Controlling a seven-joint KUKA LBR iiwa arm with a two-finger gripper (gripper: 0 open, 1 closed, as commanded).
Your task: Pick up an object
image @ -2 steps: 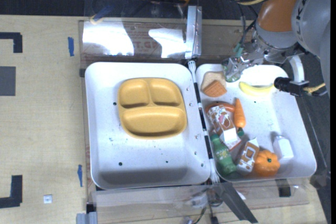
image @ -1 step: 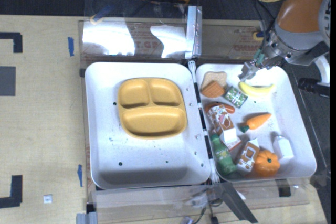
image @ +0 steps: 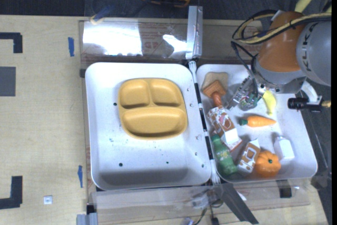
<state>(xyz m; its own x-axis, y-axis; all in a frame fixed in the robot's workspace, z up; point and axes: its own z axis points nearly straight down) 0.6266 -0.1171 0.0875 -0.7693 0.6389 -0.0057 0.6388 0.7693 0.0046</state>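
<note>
The right bin (image: 307,151) holds several toy foods: a carrot (image: 259,121), a yellow banana (image: 269,101), a brown bread slice (image: 215,84), a small orange piece (image: 217,98), a printed carton (image: 222,120), a green bottle (image: 224,158), an orange pumpkin (image: 267,163) and a white block (image: 284,147). My gripper (image: 243,96) hangs low over the bin's back half, between the orange piece and the banana, just above the carrot's green end. I see nothing clearly held in it.
In the left bin (image: 105,155) lies a yellow divided plate (image: 152,107). A clear plastic sheet (image: 137,39) stands behind the bins. The grey arm with its orange band (image: 281,47) and cables crosses the right bin's far right corner.
</note>
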